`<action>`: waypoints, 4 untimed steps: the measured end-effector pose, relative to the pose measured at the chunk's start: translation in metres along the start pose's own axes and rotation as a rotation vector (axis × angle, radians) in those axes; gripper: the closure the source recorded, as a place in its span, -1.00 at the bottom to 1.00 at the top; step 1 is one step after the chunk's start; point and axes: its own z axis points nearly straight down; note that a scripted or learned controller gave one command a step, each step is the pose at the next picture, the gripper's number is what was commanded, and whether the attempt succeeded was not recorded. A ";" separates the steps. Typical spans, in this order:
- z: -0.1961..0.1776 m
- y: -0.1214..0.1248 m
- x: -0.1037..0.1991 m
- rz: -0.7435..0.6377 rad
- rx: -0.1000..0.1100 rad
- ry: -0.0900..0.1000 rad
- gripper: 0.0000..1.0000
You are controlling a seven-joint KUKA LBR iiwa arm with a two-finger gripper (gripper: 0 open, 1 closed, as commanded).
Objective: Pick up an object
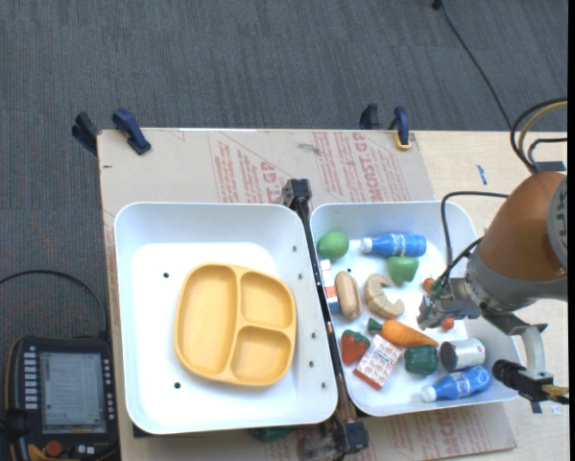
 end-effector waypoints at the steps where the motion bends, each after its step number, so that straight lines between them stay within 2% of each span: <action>1: 0.000 0.000 0.000 0.000 0.000 0.000 -1.00; 2: -0.009 0.001 0.000 0.001 0.002 0.002 1.00; 3: -0.009 0.001 0.000 0.002 0.002 0.002 -1.00; 4: 0.028 0.050 0.057 -0.007 0.011 0.000 -1.00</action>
